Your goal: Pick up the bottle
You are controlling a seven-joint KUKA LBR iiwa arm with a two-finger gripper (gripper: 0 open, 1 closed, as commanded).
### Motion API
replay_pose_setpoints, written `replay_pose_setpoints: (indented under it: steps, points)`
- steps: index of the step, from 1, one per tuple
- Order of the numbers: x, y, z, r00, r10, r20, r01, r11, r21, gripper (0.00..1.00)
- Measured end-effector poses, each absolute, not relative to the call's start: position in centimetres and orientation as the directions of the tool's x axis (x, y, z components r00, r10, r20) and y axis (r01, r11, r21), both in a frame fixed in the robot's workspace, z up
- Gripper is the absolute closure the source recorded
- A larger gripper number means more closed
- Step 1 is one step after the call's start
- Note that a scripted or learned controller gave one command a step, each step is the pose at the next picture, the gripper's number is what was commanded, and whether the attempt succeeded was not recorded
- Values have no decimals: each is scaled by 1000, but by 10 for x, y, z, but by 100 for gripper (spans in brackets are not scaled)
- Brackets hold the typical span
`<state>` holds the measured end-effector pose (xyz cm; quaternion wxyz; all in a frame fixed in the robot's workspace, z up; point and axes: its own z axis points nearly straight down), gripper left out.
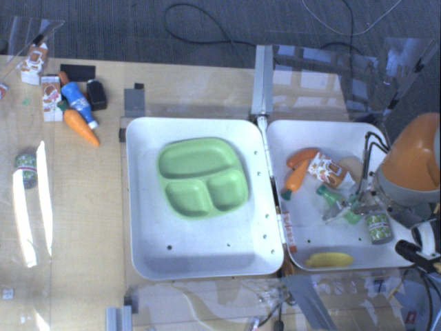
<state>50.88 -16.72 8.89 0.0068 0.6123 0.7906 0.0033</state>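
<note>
- Green translucent plastic bottle [335, 197] is found lying on its side on the floor of the right-hand shallow white bin [303, 248], roughly at that bin's middle; all places below are given from this bottle.
- Left-hand shallow white bin [146, 254] is set well to the bottle's left, with its wall touching the right-hand bin.
- Grey arm with an orange band [413, 158] is seen to the bottle's right, over the right-hand bin's edge.
- Pale green divided plastic tray [203, 176] is laid well to the left of the bottle, inside the left-hand bin.
- Two-finger gripper [344, 209] is lowered right at the bottle's near end and is overlapped with it in the view; whether the claw is open, closed or clamped on the bottle cannot be told.
- Yellow plastic banana [329, 259] is laid below the bottle, by the bin's near wall and apart from the bottle.
- Orange plastic carrot [297, 176] is placed to the bottle's left, near it.
- Brown-and-white small carton [327, 171] is placed just above the bottle.
- Small cylindrical can with a green label [377, 227] is stood near the bottle, to its lower right.
</note>
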Motion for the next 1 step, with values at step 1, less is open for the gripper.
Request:
replay_pose_setpoints:
  steps: [1]
  points:
    - [512,-166,101,-252,968,-8,968,252,20,100]
